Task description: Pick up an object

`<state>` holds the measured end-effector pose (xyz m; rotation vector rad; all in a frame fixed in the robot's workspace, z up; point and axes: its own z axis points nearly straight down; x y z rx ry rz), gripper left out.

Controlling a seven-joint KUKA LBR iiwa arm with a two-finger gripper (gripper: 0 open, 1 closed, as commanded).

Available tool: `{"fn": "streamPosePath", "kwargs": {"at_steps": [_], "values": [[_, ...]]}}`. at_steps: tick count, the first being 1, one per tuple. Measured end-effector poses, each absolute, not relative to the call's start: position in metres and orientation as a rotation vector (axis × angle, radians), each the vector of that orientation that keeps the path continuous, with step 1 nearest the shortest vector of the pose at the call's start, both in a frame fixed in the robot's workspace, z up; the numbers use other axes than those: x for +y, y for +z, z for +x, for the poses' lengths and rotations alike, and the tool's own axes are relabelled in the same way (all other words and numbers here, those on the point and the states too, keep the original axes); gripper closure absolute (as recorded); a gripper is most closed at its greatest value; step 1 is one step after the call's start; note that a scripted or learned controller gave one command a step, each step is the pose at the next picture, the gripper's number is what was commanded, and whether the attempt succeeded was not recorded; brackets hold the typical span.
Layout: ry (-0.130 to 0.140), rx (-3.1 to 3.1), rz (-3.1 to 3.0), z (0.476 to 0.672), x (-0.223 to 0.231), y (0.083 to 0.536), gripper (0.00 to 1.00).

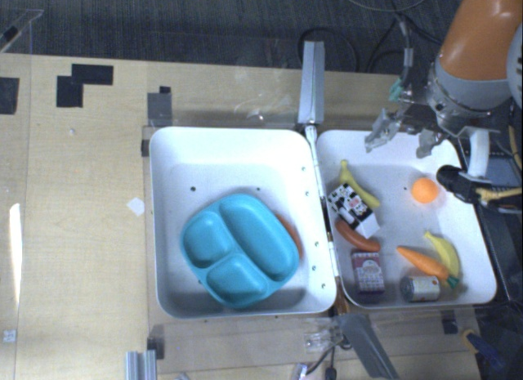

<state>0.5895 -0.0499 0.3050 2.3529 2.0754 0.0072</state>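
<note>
The metal two-finger gripper (402,133) hangs with fingers spread apart and nothing between them, over the right white bin's (487,287) far edge; the small orange ball (424,191) lies near it, toward the bin's right edge.

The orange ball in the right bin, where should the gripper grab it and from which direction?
Probably straight down from above, closing across the middle of the orange ball. It is round, so any axis works, and it sits apart from the bananas and carrot, with bare floor of the right bin around it.

Grey arm (478,84), orange band, silver gripper (402,131)
</note>
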Motion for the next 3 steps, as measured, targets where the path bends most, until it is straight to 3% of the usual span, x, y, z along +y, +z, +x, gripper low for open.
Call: {"fn": "streamPosePath", "kwargs": {"at_steps": [1,2,3], "values": [[0.013,2.082,2.343,0.591,-0.049,0.317,1.0],[0.007,1.771,2.591,0.591,-0.031,0.389,1.0],[0.012,1.78,2.58,0.592,-0.03,0.4,1.0]]}}
